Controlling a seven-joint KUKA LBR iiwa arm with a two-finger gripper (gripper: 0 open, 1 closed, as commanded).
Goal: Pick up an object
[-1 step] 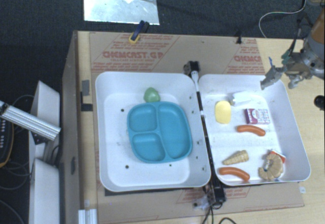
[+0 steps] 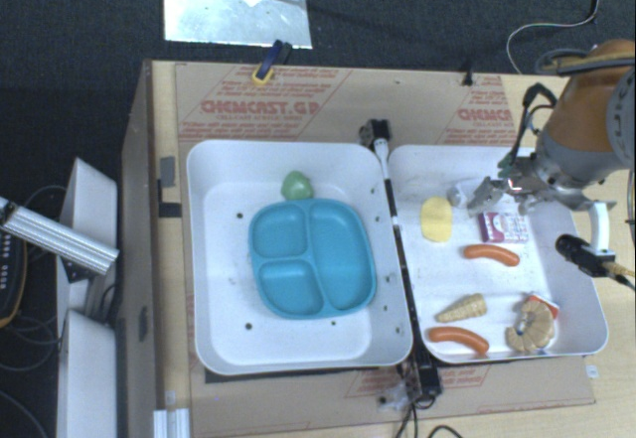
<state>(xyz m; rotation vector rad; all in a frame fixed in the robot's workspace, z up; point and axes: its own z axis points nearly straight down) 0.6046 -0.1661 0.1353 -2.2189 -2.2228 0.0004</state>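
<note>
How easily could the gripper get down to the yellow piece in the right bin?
Probably yes: the gripper hangs just beside the yellow piece, which lies apart from the sausage with nothing over it.

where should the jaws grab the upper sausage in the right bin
Grip the upper sausage at its middle, coming straight down from above with the jaws across its short width. It lies flat and nearly level in the view, with bare bin floor along both long sides.
</note>
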